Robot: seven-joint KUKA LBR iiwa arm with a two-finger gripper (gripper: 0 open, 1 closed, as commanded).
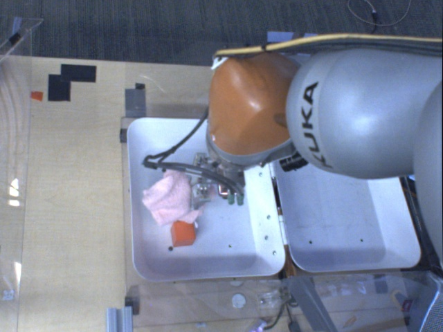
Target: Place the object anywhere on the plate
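In the left bin, the orange block lies nearest the front wall. The pink cloth touches the block, just behind it. My pincer hangs beside the cloth, further back; I cannot tell its state. The right bin stands next to the left bin.

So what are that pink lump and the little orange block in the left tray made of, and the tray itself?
The pink lump looks like soft cloth or sponge: crumpled, matte, with fuzzy edges. The orange block seems solid, perhaps foam or plastic: flat faces, even colour, no shine; the view leaves it open. The left tray looks like smooth white plastic, with rounded corners and a faint sheen.
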